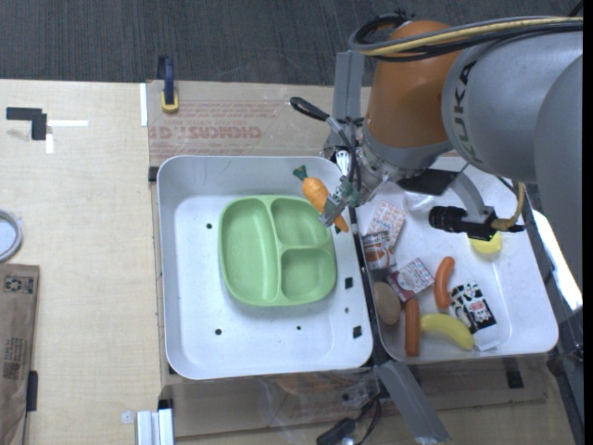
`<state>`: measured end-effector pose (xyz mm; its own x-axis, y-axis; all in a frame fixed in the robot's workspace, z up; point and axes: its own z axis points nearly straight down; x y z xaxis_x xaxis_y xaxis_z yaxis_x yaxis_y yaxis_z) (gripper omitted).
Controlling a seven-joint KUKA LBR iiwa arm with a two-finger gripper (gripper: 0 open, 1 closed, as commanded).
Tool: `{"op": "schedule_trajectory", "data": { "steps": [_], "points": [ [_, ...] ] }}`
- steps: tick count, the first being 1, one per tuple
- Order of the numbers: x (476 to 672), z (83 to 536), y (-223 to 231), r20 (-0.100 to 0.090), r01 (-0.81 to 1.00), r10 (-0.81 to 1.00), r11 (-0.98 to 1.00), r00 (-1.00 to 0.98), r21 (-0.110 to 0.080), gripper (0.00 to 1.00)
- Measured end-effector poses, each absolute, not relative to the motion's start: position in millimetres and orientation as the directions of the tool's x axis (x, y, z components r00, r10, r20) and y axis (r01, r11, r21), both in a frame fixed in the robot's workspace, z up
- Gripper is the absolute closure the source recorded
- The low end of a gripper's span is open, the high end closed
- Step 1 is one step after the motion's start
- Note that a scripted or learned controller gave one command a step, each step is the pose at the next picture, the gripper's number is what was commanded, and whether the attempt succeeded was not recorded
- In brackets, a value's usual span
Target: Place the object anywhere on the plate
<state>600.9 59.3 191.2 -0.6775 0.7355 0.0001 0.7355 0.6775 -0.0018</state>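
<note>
The claw (339,197) holds a toy carrot (321,197) between its fingers. The carrot is orange with a small green top. It hangs in the air, tilted, just above the top right edge of the green plate (276,248). The plate has three parts and sits in the left white bin (185,276).

The carrot is up off the toys, so I think the picking part is done. It is near the plate, at its rim, but it does not rest on the plate yet. What is left is to bring it a bit more over the plate, go down, and let go.

The right white bin (528,327) has more toys in it. There is a banana (447,330), a red sausage (444,281), a brown egg-shaped thing (386,304) and some small packets (414,274). They are well apart from the plate. Both bins sit on the light wood surface (74,211).
</note>
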Motion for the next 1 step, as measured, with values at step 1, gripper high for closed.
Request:
{"op": "schedule_trajectory", "data": {
  "steps": [1],
  "points": [
    [601.0, 191.2, 59.0, 0.0, 0.736, 0.736, 0.677, -0.677, -0.002, 0.0]
  ]
}}
